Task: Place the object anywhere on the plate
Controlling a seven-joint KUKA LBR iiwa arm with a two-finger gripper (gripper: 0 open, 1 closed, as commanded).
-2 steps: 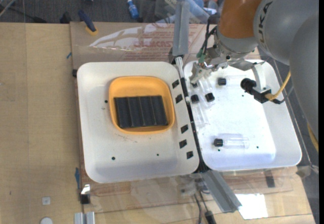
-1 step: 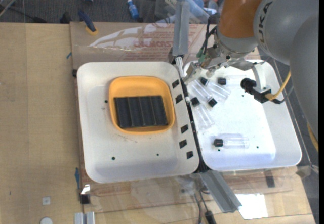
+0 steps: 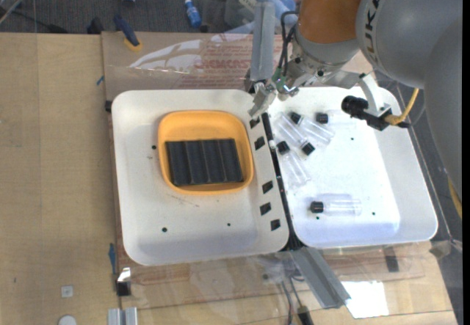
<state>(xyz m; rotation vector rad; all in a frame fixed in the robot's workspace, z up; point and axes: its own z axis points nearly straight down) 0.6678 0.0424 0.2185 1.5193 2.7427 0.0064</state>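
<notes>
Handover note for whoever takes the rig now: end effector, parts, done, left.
End effector: above the far end of the seam between the bins, over the left bin's far right corner; nothing seen in it.
Plate: orange, in the left bin, holding a dark ribbed tray.
Vials: clear with black caps, loose in the right bin.
Done: no vial on the plate.
Left: pick one and place it.

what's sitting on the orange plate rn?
A dark ribbed rectangular block lies on the orange plate, covering most of its floor. What lies beneath the block is hidden.
</notes>
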